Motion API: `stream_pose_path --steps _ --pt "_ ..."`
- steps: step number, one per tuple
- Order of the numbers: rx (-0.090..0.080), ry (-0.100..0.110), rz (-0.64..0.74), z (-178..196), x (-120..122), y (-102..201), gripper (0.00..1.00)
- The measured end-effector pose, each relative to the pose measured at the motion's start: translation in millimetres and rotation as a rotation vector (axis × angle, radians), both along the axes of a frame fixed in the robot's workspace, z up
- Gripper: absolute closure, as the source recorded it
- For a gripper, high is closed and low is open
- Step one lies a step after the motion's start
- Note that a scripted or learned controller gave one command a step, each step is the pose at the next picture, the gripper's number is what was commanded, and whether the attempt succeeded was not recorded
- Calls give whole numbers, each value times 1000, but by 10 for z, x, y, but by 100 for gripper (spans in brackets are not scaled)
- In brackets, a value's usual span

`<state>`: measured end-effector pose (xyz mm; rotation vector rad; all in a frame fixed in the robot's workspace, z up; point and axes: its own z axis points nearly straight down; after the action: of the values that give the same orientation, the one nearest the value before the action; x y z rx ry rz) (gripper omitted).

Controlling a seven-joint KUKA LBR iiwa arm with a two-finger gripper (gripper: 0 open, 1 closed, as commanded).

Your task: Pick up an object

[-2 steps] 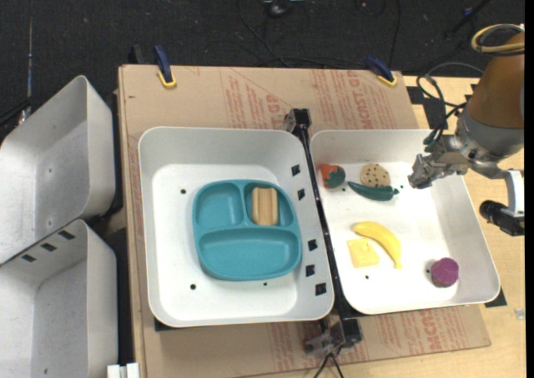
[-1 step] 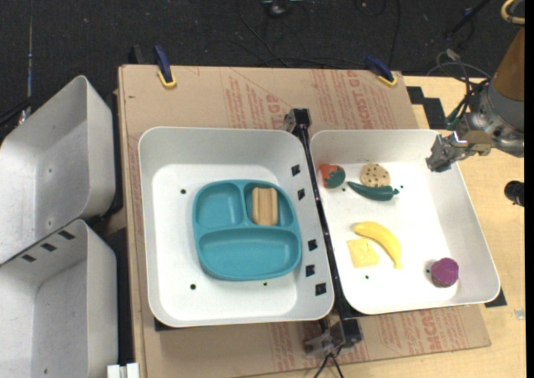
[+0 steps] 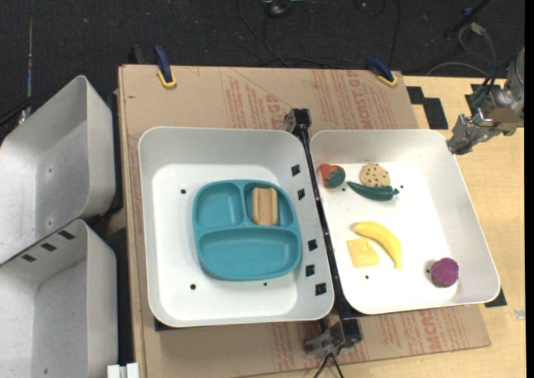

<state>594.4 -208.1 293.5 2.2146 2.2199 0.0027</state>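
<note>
Gripper [image 3: 464,136]: at the far right edge of the view, poised just outside the upper right corner of the right bin [image 3: 467,201]; dark and small here, so whether it is open or closed cannot be told, and nothing shows between its tips.

Right bin, contents:
- Cookie [image 3: 375,174], round, tan with dark specks, near the bin's upper middle.
- Green pod-shaped item [image 3: 374,192], dark green and curved, just below the cookie, possibly touching it.
- Red item [image 3: 333,176], small, red with some green, at the bin's left side.
- Banana [image 3: 380,240], yellow, curved, lying at the centre.
- Yellow square piece [image 3: 362,253], flat, pale yellow, touching the banana's left.
- Purple item [image 3: 444,271], rounded, near the lower right corner.

Left bin [image 3: 158,201]: a teal divided tray [image 3: 242,247] with a tan bread-like piece [image 3: 265,204] in its upper right compartment.
</note>
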Motion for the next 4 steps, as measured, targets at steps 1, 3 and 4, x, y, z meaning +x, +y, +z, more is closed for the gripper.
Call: stream_pose_path --steps 1,3,4 --pt "3 7 2 -63 -127 407 100" --pt "3 8 2 -363 -397 1407 100" --pt "4 7 5 -319 -477 1946 100"
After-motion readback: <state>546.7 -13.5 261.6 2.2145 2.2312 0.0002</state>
